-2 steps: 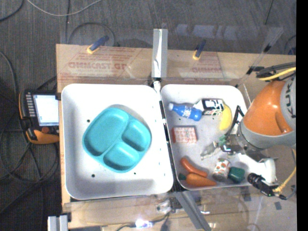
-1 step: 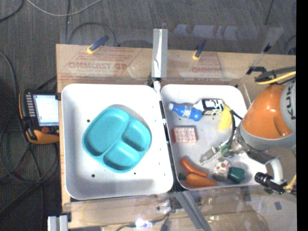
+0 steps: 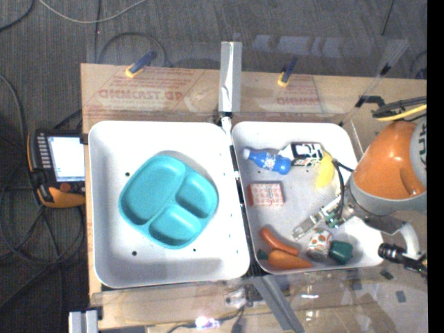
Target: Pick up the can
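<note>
The can [image 3: 318, 243] is a small white cylinder with red and green spots, standing near the front of the right bin [image 3: 291, 131]. My gripper [image 3: 304, 228] reaches in from the right and hangs low just up and to the left of the can, close beside its top. Nothing shows in its grasp. The arm's orange band [image 3: 388, 161] looms over the bin's right edge and hides part of it.
A dark green block [image 3: 341, 251] touches the can's right side. Two orange carrots [image 3: 281, 250] lie to its left. A pink box [image 3: 266, 194], a blue bottle [image 3: 269, 161], a black-and-white item [image 3: 306, 150] and a yellow piece [image 3: 324, 173] lie farther back. The left bin holds a teal divided plate [image 3: 168, 199].
</note>
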